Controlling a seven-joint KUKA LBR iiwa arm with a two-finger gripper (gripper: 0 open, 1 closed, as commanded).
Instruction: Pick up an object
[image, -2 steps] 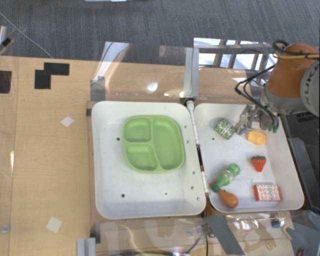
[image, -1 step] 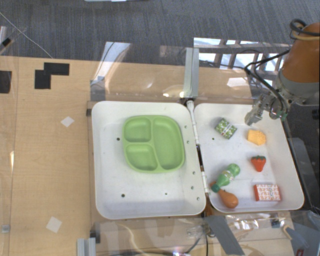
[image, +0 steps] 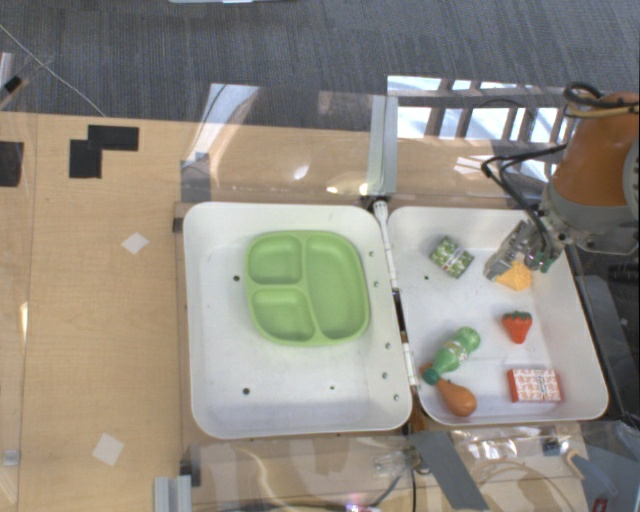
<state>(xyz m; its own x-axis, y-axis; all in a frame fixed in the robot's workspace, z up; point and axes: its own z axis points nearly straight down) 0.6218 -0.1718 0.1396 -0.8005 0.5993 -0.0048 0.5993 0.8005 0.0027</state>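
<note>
Gripper (image: 520, 256) is low in the right bin (image: 590, 400), at its upper right part, directly over a yellow wedge (image: 517, 279) that looks like a toy cheese. The fingertips touch or nearly touch the wedge's top edge. Whether the gripper is open or closed cannot be told; the grey metal merges with the white floor behind. No object is seen between the fingers, so no grasp is logged. Other contents of the right bin: a green-and-white can (image: 451, 256) to the left of the gripper, apart from it; a strawberry (image: 517, 326) below the wedge; a green bottle (image: 454, 353) touching an orange pear-shaped piece (image: 457, 397) near the bin's lower left; a red box (image: 534, 385) at lower right. The left bin (image: 215, 400) holds a green divided plate (image: 305, 288), centred. Judged step: approach or descent onto the wedge, likely target. The next move calls for closing across the wedge's narrow sides, then a straight lift. Risk: the wedge is flat and sloped, so it may squirt out or simply be pushed along the floor.
</note>
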